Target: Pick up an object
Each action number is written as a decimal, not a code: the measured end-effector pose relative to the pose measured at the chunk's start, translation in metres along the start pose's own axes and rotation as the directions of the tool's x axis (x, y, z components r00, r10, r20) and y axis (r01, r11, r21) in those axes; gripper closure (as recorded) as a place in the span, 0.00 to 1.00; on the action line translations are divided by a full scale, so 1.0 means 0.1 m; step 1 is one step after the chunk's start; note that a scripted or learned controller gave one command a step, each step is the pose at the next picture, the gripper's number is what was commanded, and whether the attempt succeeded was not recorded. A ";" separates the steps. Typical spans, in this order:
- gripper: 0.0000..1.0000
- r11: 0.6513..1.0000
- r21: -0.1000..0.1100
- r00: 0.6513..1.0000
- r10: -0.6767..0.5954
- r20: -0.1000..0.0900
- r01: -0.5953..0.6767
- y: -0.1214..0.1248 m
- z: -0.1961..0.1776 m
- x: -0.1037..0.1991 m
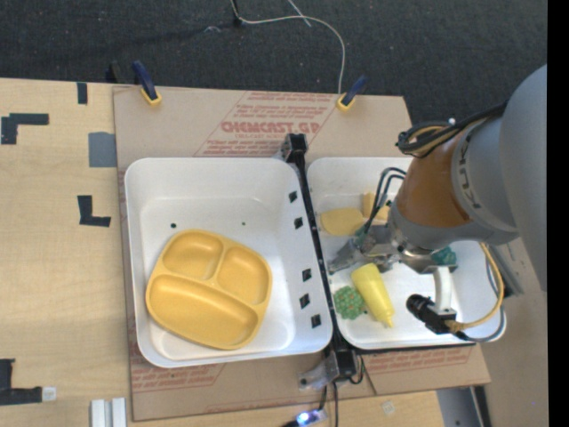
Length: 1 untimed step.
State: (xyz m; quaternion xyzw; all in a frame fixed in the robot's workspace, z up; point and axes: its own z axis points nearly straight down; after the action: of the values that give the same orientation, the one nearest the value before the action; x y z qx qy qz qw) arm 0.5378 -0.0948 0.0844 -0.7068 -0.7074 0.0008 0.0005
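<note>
Table (53, 265): pale wood with black marks, filling the 9 o'clock side of the view. On it lies a cardboard sheet (258, 123) with red print. Two blue-and-yellow clamps hold its 12 o'clock edge, the left clamp (147, 87) and the right clamp (351, 92). Two shallow white bins rest on the sheet side by side, meeting along a black seam.

Left bin (142, 185): one yellow plate (209, 287) with three compartments. It lies flat, toward the bin's 7 o'clock corner, well apart from everything else.

Right bin (342, 176): a pale yellow piece (340, 221) at the bin's 9 o'clock side, close to the seam. A bumpy green lump (348, 302) at 7 o'clock, also near the seam. Touching the lump at its 3 o'clock side is a long yellow piece (375, 294), lying on its side along an 11-to-5 line.

Hand (342, 259): low over the right bin, between the pale yellow piece at its 12 o'clock and the long yellow piece at its 5 o'clock. It points toward 8 o'clock, at the seam. Cannot tell whether it is wide or narrow, nor whether it grips anything. All the loose pieces look to be lying on the bin floor.

Teal thing (444, 258): at the hand's 3 o'clock, partly hidden by the wrist; shape unclear.

Arm (436, 194): grey with an orange band. It reaches in from 3 o'clock and covers the right bin's 2 o'clock corner.
</note>
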 end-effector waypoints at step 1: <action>1.00 1.000 -0.002 1.000 0.000 0.001 0.000 0.00 -0.11 0.00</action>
State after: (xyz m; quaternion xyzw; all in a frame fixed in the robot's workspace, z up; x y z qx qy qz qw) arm 0.5383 -0.0950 0.0953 -0.7069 -0.7074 0.0005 -0.0006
